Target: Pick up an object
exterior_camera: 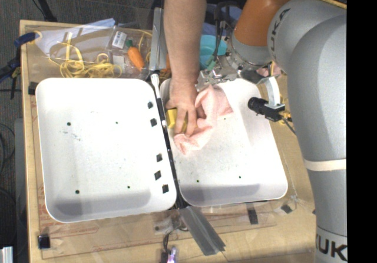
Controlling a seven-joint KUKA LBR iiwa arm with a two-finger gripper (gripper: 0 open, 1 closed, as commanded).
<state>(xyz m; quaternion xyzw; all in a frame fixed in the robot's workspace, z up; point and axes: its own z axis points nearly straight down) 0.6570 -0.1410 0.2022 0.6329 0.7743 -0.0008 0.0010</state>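
A pink cloth lies crumpled in the right bin, near its upper left corner. A person's arm reaches down from the top, and the hand rests on the cloth's left side. Beside the hand, against the bin's left wall, sits a small yellow object. My gripper hangs at the far edge of the right bin, just above the cloth's upper end, below the orange band. Its tips are hidden among the cloth and the wrist hardware.
The left bin stands beside the right one. Behind it lies a clear bag with yellow rubber bands, an orange item and papers. A teal object sits behind the right bin. The grey arm fills the right side.
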